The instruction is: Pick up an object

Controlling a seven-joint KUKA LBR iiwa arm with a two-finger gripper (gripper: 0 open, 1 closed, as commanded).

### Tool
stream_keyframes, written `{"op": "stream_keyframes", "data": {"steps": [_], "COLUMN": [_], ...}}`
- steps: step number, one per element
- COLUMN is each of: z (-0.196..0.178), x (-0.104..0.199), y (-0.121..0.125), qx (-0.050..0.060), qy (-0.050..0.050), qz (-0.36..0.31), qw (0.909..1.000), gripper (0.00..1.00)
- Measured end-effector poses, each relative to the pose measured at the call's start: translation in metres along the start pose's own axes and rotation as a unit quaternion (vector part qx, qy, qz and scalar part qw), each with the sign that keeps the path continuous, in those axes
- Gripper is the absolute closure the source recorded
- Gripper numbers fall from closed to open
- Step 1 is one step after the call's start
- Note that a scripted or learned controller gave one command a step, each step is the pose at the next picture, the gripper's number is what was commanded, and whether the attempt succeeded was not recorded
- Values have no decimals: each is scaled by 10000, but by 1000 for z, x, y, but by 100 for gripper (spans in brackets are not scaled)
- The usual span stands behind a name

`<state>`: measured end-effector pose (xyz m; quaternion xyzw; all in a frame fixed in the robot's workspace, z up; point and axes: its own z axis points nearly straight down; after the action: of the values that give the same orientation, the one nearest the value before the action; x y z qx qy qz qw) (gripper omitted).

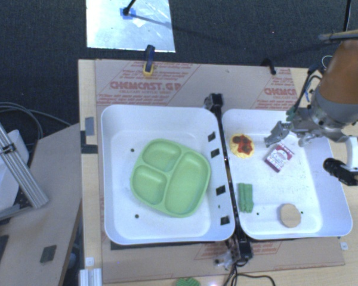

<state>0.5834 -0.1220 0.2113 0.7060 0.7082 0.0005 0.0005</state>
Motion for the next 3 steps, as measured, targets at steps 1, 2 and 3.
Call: {"op": "stream_keyframes", "data": {"steps": [1, 2, 3], "z": [28, -86, 33], "x": [96, 63, 126], "y": [-28, -82, -98], "qx": [21, -40, 52], "qy": [21, -4, 16], "qz": [-46, 25, -27], "qw": [10000, 10000, 10000], "gripper": [0, 0, 0]}}
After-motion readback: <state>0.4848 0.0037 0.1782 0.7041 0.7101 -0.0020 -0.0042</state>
